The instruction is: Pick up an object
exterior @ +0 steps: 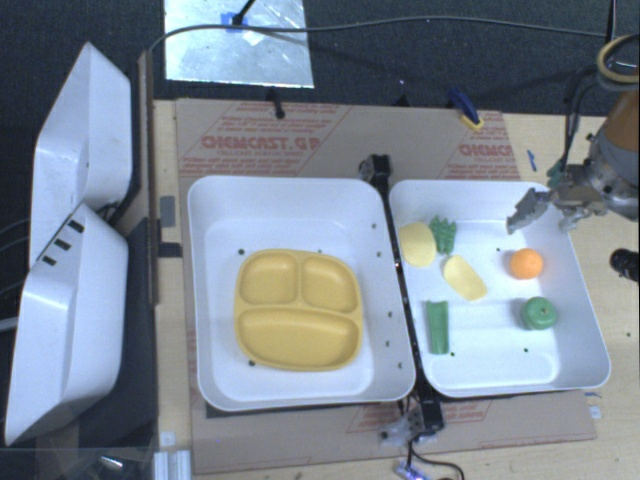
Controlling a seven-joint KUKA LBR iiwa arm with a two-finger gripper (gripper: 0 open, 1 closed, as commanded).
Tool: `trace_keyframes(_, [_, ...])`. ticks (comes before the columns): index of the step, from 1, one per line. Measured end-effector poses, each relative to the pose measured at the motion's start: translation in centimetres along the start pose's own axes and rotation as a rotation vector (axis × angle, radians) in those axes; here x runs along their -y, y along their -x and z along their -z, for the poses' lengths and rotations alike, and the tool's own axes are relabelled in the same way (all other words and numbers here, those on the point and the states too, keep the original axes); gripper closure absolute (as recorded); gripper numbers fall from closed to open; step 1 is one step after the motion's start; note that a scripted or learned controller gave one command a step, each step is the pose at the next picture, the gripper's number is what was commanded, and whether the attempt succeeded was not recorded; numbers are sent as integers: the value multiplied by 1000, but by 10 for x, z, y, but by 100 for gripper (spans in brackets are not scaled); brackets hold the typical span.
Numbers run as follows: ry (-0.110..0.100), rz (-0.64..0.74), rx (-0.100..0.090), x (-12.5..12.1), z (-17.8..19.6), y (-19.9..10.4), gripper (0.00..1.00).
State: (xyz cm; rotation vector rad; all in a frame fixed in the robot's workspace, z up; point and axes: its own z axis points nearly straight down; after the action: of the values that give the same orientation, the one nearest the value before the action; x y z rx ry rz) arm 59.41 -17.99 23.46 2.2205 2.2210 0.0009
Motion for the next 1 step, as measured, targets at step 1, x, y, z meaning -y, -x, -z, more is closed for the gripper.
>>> trace_keyframes(1, [2,0,1,-7,26,10,0])
